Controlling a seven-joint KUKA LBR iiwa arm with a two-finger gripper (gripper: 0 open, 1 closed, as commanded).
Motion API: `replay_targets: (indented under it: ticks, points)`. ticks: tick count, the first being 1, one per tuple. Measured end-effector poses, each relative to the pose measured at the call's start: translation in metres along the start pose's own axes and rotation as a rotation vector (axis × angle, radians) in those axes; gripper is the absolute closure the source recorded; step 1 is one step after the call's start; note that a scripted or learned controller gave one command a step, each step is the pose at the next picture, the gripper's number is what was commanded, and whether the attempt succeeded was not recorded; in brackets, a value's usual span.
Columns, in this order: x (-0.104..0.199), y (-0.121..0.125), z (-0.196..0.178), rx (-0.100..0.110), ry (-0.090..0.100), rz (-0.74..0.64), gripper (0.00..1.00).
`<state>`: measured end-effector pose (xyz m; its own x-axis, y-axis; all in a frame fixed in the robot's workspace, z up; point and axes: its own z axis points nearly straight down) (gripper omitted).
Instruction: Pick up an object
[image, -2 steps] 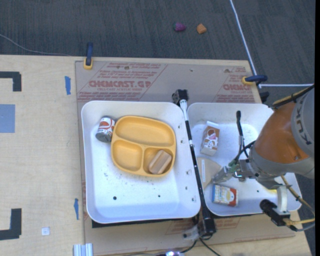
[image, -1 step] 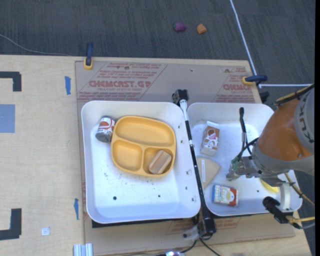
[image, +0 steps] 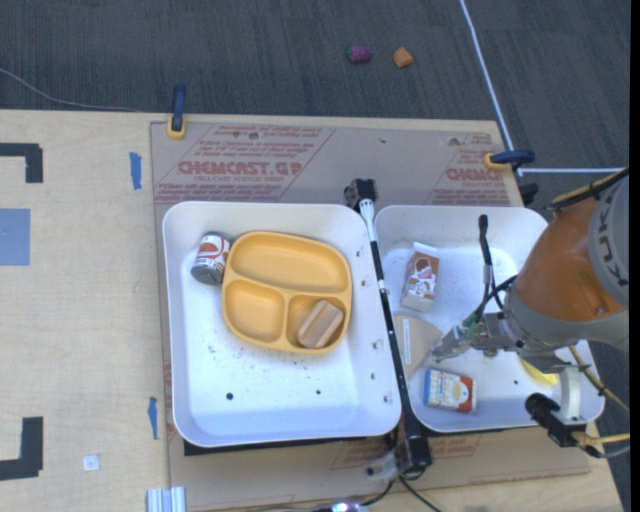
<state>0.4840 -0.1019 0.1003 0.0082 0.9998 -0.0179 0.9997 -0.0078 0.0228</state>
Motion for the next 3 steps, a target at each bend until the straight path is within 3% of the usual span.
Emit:
replay_targets:
  ticks: [1,2,3]
  points:
    - [0.006,-0.003,0.011,0.013,0.013,-0.005,0.0]
    - [0.001,0.0,0.0,0.0,0.0,-0.001,1.0]
    - [0.002,0.0,0.0,0.001,0.001,-0.001,0.0]
